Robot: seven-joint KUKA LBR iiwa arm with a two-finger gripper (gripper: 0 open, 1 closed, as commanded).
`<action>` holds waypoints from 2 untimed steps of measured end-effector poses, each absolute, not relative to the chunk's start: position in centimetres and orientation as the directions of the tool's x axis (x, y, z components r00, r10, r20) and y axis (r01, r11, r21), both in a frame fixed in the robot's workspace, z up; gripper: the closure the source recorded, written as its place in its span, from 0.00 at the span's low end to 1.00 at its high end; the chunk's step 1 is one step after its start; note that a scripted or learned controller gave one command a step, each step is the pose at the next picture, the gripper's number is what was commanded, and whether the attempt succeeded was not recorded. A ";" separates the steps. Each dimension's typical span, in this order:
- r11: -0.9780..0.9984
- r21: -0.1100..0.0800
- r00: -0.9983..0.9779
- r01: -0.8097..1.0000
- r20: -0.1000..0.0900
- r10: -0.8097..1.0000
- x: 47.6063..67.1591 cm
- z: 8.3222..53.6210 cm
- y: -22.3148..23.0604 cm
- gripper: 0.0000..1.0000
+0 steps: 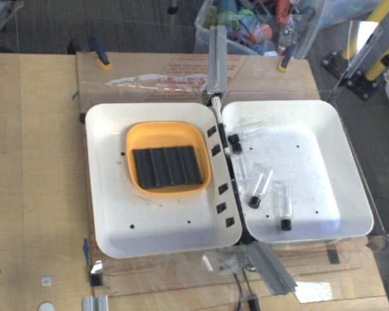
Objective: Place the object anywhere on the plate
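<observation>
An orange plate (141, 135) sits in the left white bin (110, 212). A dark ribbed rectangular block (167, 166) lies flat on the plate, covering most of its middle. In the right white bin (324, 167) lie several clear plastic tubes with black caps: one near the top left (246, 135), one in the middle (260, 186), one lower (282, 205).
A divider with black clips (222, 173) runs between the two bins. A clear tub of colourful items (259, 8) stands beyond the bench at the back. Blue-handled clamps (100, 54) hold the cardboard sheet behind the bins.
</observation>
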State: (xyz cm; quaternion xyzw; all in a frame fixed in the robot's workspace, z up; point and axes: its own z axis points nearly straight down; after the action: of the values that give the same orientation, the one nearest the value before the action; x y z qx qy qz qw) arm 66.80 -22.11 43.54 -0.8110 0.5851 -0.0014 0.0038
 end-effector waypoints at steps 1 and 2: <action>-0.439 -0.004 0.439 -0.899 -0.004 -0.899 66.7 43.5 -21.6 1.00; -0.705 -0.006 0.705 -0.709 0.002 -0.709 66.8 43.5 -21.2 1.00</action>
State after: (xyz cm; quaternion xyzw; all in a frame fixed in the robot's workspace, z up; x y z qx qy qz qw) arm 66.83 -21.21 43.50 -0.9232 0.3842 -0.0019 0.0026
